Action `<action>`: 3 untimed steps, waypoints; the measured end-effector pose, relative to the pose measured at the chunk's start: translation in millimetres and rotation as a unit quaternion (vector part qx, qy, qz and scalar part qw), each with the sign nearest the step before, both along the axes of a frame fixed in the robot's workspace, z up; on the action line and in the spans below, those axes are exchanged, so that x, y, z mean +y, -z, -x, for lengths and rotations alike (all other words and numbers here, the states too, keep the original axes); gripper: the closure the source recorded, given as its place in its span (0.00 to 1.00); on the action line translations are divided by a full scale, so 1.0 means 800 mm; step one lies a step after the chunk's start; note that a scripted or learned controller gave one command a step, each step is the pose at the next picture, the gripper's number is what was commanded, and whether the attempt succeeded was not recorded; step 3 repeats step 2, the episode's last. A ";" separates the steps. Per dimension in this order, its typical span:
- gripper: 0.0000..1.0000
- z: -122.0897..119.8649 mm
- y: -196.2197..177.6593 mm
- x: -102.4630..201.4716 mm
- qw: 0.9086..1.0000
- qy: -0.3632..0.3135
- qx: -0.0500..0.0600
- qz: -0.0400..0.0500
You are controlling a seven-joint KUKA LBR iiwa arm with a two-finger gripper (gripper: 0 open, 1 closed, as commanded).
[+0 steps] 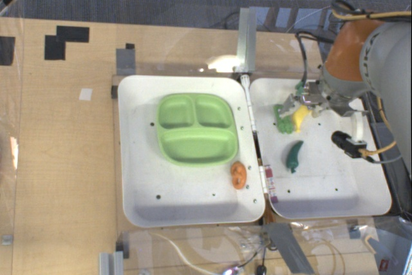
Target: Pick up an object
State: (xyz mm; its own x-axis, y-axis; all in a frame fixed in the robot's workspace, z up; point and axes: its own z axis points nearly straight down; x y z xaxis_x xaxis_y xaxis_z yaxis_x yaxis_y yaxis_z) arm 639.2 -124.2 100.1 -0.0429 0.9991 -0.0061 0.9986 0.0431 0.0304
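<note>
Objects lay in two shallow white bins on the wooden bench (58, 158). In the right bin (335, 193) we saw a yellow piece (299, 118) beside a light green leafy-looking piece (283, 120), and apart from them a dark green, curved pepper shape (294, 156). The grey arm (386, 67) with its orange band reached in from the right, bent low, its claw (304, 100) just above the yellow piece; we could not tell its state. The left bin (138, 196) held a smooth green three-compartment tray (195, 128) and a small orange rounded thing (238, 174).
</note>
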 end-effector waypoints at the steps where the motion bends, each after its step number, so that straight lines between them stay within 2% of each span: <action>1: 1.00 -0.001 -0.016 0.003 1.000 -0.002 0.002 -0.002; 2: 1.00 -0.034 -0.119 0.078 1.000 -0.001 0.012 -0.002; 3: 1.00 -0.034 -0.119 0.078 1.000 -0.001 0.012 -0.002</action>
